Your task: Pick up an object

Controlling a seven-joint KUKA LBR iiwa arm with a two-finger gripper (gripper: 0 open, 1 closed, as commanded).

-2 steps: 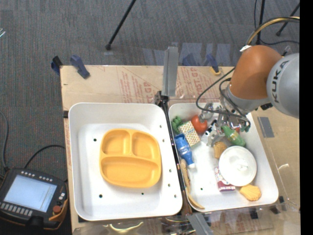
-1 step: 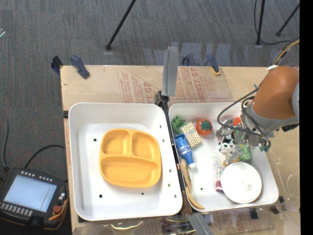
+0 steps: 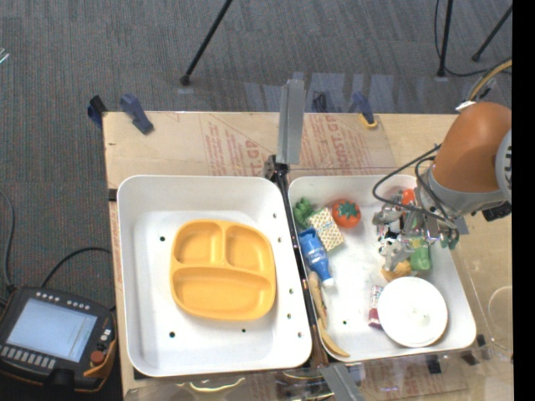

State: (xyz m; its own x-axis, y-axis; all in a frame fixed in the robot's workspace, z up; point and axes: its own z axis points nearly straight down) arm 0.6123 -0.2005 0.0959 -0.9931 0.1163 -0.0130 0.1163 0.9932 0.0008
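My gripper (image 3: 399,239) hangs low over the right part of the right bin (image 3: 351,295), under the orange wrist band (image 3: 472,144). It sits right above a small cluster of toys: a black-and-white figure (image 3: 387,245), a tan piece (image 3: 396,267) and a green item (image 3: 420,257). The view does not let me tell whether anything is between the fingers. Further left in the same bin lie a red tomato toy (image 3: 346,213), a blue bottle (image 3: 315,256), a checkered yellow packet (image 3: 326,228) and a green vegetable toy (image 3: 303,210). A white round plate (image 3: 412,311) rests at the bin's front right.
The left bin (image 3: 146,224) holds a yellow divided tray (image 3: 224,269). A wooden utensil (image 3: 322,320) lies along the right bin's left wall. A grey upright post (image 3: 291,128) stands behind the divider between the bins. A teach pendant (image 3: 54,332) sits on the floor at the lower left.
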